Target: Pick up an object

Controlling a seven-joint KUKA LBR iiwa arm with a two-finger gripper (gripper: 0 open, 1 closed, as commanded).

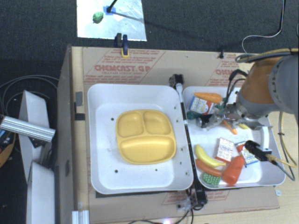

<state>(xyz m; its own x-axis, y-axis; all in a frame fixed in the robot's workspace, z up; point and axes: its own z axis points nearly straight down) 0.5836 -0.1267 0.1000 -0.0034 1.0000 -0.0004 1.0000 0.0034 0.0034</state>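
Lowest in the frame, a green toy (211, 179), carrot (208, 167) and banana (208, 156) crowd the right bin (271, 171). At centre right the gripper (214, 119) hangs low over a small carton (200, 106); whether it grips anything I cannot tell. Judged mid-reach: next, closing and lifting.

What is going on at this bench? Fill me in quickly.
A grey and orange robot arm reaches in from the right over the right bin, with its gripper low among toy foods near the top: a carrot and a small carton. Nothing is clearly held. A banana, a red bottle and a small box lie nearer the front. The left bin holds a yellow divided plate.
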